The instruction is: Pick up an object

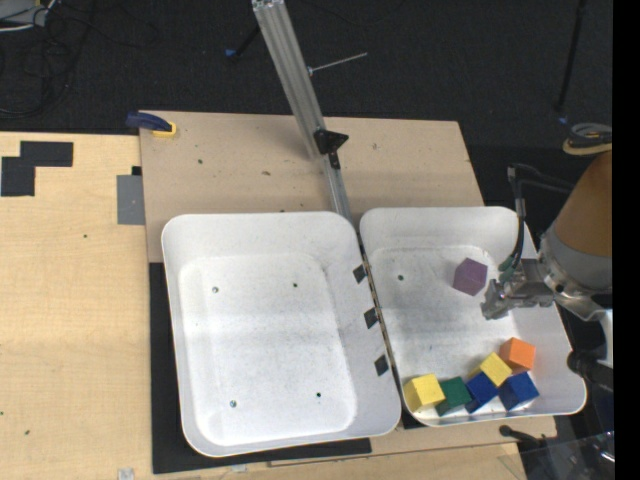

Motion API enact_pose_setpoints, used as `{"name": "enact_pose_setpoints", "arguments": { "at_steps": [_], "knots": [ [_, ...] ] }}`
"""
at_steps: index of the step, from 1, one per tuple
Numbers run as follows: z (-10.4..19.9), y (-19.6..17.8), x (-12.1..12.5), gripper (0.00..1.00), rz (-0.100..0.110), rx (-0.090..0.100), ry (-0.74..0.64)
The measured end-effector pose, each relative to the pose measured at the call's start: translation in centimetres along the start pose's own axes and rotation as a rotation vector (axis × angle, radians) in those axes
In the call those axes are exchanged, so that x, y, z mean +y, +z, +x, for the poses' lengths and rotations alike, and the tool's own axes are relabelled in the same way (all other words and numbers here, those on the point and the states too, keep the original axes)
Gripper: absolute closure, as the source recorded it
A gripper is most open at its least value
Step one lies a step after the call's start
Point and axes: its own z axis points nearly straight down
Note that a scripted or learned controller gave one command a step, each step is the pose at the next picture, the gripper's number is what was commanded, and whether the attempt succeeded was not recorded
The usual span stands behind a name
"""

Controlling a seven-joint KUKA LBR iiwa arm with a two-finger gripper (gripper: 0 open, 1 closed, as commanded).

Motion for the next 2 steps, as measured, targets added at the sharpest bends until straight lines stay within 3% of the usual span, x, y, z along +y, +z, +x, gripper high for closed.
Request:
{"name": "enact_pose_setpoints", "arguments": {
  "at_steps": [1, 2],
  "knots": [
    [-0.1, -4.5, 0.1, 1.00, -0.001, 0.000, -0.006],
    [5.8, -5.1, 0.4, 1.00, 0.003, 0.003, -0.011]
  ]
}}
